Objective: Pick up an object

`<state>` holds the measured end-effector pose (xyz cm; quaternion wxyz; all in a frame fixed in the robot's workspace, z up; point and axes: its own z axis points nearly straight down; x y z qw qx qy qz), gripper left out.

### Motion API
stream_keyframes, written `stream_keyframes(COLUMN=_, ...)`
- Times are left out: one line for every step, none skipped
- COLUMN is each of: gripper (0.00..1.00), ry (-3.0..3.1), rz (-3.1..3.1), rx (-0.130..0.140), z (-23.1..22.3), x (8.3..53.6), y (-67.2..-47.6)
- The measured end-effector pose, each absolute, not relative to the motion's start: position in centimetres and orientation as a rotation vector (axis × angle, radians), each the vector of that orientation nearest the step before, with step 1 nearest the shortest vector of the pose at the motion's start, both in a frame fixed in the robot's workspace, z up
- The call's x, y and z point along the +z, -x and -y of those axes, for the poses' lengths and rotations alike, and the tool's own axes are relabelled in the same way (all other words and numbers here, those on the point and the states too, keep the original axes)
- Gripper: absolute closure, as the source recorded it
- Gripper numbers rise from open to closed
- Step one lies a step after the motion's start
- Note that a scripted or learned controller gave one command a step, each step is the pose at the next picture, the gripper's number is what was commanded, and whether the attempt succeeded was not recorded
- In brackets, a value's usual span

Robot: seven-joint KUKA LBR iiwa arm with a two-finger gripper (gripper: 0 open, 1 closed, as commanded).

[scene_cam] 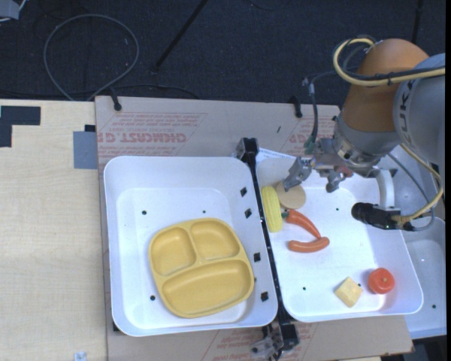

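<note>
Gripper [314, 179] hangs over the right shallow white bin [395, 250], just up and right of the yellow ribbed plastic corn cob [270, 207]. Fingers are spread with nothing between them. No grasp yet.

Likely target, my read: the flat tan round disc [292, 197]. It touches the cob's right side near the cob's upper end and sits under the finger nearer the cob.

Risks from here:
- Disc is thin and lies flat. Fingers may close above it or skate off its edge, giving an empty close.
- Disc is not centred between the fingers. A straight descent puts the cob-side fingertip on top of it, not beside it, so it presses into the bin floor.
- Cob is tight against the disc. A finger can wedge between them, or shove the cob left into the black divider [257, 224].
- Orange-red curved plastic chilli [304, 222] is just lower right of the cob, with the red plastic sausage [309, 244] below it. A wide-open descent may clip the chilli, causing a nudge or a double pick.
- Pale yellow cheese block [348, 292] and red-orange round tomato [381, 280] are well to the cob's lower right and clear of the clutter. Easier picks, but far from the gripper.
- Yellow compartment plate [201, 265] is lower left of the cob, across the divider. Not in play.
</note>
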<state>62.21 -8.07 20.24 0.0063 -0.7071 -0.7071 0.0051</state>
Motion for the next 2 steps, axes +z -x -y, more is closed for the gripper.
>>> stream_keyframes(gripper=0.0, ry=2.218, rz=2.221, rx=0.003, z=8.1, x=21.0, y=-62.5)
stream_keyframes(gripper=0.0, ry=2.216, rz=2.217, rx=0.009, z=8.4, x=14.7, y=-62.5)
